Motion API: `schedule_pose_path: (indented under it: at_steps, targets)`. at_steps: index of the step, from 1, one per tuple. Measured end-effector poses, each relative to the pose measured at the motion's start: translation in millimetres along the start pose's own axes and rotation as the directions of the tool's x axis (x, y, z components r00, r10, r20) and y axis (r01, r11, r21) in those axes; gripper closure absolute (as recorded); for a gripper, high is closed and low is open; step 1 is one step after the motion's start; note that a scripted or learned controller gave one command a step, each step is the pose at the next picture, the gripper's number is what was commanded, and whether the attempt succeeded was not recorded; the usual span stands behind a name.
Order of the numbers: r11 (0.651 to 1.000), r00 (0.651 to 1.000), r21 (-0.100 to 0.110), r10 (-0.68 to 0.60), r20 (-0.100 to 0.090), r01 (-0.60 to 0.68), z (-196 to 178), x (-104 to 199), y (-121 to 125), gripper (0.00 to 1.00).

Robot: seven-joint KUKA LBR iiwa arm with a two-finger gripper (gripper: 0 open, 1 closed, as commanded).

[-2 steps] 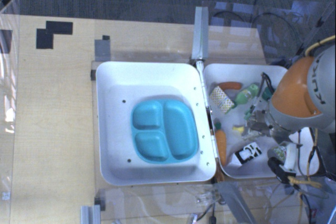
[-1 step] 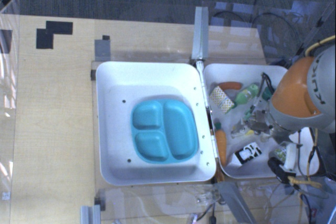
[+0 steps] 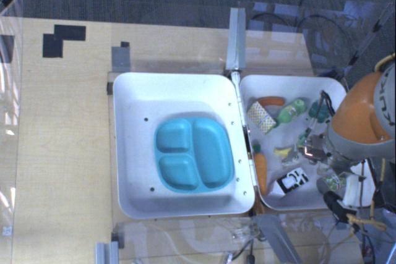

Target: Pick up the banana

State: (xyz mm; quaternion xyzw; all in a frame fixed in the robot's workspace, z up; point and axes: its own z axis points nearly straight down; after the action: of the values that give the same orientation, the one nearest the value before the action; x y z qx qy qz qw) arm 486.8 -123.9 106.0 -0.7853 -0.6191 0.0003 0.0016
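Note:
The banana [image 3: 283, 150] is a small yellow piece lying near the middle of the right bin [image 3: 337, 88]. My gripper [image 3: 309, 148] hangs low over that bin, just to the right of the banana and close to it. The grey arm with its orange band [image 3: 364, 113] covers the bin's right side behind the gripper. I see nothing lifted off the bin floor.
Around the banana lie an orange carrot [image 3: 260, 171], a black-and-white block [image 3: 292, 180], a patterned packet [image 3: 261, 117], a green bottle [image 3: 291, 111], a sausage [image 3: 271, 101] and a teal item [image 3: 318, 109]. The left bin [image 3: 133, 133] holds a blue divided tray [image 3: 193, 153].

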Motion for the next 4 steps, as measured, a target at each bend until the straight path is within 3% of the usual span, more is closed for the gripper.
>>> schedule_pose_path:
  at_steps: [1, 2, 3, 4]
  targets:
    - [0.998, 0.998, -0.011, 0.069, 0.0, -0.069, 17.9, 48.2, 32.7, 0.0]
    - [0.998, 0.998, -0.013, 0.064, -0.002, -0.064, 8.6, 49.5, 34.2, 1.0]
    - [0.89, 0.89, -0.003, 0.457, 0.002, -0.457, -76.4, 100.6, 70.8, 1.0]
    - [0.89, 0.89, -0.003, 0.457, 0.002, -0.457, -76.2, 100.8, 70.6, 0.0]
